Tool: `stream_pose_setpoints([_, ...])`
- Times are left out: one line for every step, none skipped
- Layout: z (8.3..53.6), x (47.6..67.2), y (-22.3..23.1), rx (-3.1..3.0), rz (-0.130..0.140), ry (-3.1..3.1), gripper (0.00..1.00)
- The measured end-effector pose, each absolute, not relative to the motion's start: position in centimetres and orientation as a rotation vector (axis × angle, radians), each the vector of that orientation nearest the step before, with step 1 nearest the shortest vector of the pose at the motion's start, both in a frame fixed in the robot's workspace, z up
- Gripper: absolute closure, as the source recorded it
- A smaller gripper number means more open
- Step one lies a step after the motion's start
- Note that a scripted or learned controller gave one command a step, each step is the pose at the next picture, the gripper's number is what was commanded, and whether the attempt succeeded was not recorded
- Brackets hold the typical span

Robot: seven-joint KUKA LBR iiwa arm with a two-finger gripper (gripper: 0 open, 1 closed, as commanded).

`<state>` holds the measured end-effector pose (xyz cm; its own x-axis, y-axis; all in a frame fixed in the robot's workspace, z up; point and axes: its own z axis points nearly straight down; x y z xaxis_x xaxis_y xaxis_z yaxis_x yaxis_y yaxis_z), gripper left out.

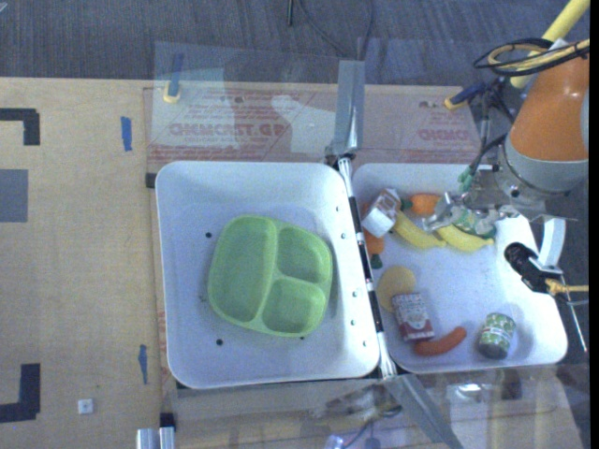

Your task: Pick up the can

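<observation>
A red-labelled can [412, 314] lies on its side in the front of the right bin [552, 349]. A second small can with a green label [497, 335] stands near that bin's front right corner. My gripper [460, 211] hangs over the back of the right bin, just above two bananas [418, 233], well behind both cans and touching neither. The grey arm with its orange band [552, 110] comes in from the upper right.
The right bin also holds a white and red container [381, 211], an orange [424, 203], a yellowish round fruit [397, 282] and a red sausage-shaped item [440, 341]. A black fitting [527, 264] sticks out by the right wall. A green divided plate [270, 274] sits in the left bin [178, 195].
</observation>
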<state>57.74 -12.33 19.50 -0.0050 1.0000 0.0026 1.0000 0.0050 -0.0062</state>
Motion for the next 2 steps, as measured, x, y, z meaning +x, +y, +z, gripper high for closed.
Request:
stream_pose_setpoints([14.6, 47.9, -15.5, -2.269, 0.004, -2.165, 0.00])
stream_pose_setpoints([8.7, 48.3, -20.8, -2.260, -0.012, -2.182, 0.00])
